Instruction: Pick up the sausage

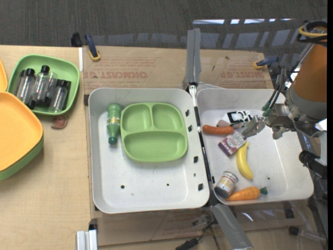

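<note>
The sausage [218, 130] is a reddish-orange link lying flat in the right bin [281, 184], near the bin's left wall at the back. My gripper [247, 130] reaches in from the right and hangs low, just right of the sausage's right end, above a purple packet [229, 145]. Nothing is visibly held in it. The arm's grey wrist and orange band rise at the right edge of the view.
The right bin also holds a banana [244, 162], a tin can [226, 183], a carrot [244, 194] and a black-and-white item [238, 116]. In the left bin [151, 191] lie a green divided plate [154, 130] and a green bottle [113, 122]. A green tray of bottles [43, 84] and orange plates [18, 137] sit far left.
</note>
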`<state>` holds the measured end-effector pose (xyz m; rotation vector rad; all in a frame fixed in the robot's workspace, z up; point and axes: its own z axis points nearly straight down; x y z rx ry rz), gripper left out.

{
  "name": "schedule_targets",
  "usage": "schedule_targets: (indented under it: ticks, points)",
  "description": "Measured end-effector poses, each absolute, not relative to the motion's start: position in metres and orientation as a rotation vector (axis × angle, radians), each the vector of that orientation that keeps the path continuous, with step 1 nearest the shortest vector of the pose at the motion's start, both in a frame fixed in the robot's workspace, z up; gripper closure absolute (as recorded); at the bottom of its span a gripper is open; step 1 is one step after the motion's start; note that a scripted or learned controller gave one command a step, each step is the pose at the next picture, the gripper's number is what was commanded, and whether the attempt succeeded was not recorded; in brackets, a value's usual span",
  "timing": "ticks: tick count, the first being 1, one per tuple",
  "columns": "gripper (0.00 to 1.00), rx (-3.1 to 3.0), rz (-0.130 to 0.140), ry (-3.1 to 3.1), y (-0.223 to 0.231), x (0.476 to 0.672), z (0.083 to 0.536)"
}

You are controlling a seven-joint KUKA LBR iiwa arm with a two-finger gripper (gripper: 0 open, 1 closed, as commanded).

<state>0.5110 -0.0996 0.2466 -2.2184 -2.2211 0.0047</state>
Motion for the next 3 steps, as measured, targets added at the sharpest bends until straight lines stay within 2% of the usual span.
schedule_targets:
  ticks: [1,2,3]
  points:
    - [1.0,-2.221,0.008,-2.217,-0.101,0.511,0.254]
    - [1.0,-2.285,0.003,-2.157,-0.174,0.608,0.292]
    - [1.0,-2.101,0.003,-2.335,-0.186,0.624,0.225]
